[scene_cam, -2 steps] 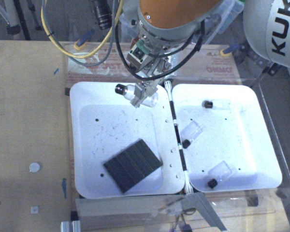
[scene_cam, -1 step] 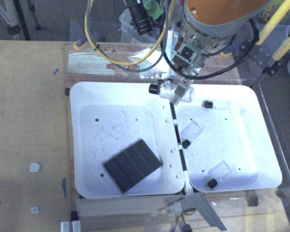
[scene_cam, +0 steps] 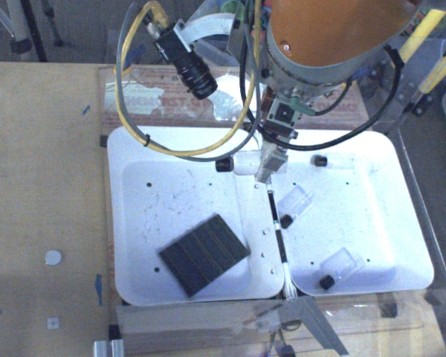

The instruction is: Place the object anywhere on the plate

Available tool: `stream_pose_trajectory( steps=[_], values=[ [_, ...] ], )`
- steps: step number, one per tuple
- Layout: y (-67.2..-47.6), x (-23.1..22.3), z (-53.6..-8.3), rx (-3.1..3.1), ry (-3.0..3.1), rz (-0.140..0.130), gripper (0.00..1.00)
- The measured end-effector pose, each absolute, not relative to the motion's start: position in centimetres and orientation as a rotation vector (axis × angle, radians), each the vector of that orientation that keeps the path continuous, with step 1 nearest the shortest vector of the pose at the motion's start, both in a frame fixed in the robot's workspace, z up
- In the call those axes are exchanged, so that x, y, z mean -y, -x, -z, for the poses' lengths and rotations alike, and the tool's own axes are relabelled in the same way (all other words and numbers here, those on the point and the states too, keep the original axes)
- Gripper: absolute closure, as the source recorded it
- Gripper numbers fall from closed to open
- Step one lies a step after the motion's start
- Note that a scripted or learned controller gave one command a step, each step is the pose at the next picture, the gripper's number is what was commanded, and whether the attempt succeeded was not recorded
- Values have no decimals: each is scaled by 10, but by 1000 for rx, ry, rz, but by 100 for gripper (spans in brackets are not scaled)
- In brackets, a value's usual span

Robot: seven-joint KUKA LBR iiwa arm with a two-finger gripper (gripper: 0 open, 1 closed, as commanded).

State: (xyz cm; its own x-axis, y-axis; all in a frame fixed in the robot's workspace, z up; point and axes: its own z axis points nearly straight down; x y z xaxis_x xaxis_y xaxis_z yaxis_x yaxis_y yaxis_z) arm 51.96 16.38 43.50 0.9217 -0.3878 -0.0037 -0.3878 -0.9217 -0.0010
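A dark grey ribbed square plate [scene_cam: 204, 253] lies flat in the left bin, toward its front. My gripper [scene_cam: 270, 165] hangs over the divide between the two bins, near their back. A small whitish cylinder with a black cap [scene_cam: 241, 163] sits right against the gripper's left side, at the back right of the left bin. I cannot tell whether it is held or lying on the bin floor. Two clear bottles with black caps lie in the right bin, one near the divide [scene_cam: 293, 201] and one at the front [scene_cam: 339, 264].
A small black piece [scene_cam: 320, 161] sits at the back of the right bin [scene_cam: 401, 222]. The arm's body, a black camera barrel [scene_cam: 189, 69] and yellow cables [scene_cam: 134, 117] overhang the back of the left bin [scene_cam: 134, 199]. Tan bench lies to the left.
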Motion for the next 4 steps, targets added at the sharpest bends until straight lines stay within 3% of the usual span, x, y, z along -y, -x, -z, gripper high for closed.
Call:
stream_pose_trajectory(
  steps=[1,2,3,4],
  values=[
    [-559,-207,-435,-315,3119,1,100],
    [-531,-125,-435,-954,2992,-4,100],
    [-535,-219,-436,-1374,2817,1,100],
    [-556,-224,-435,-939,2990,2,100]
  ],
)
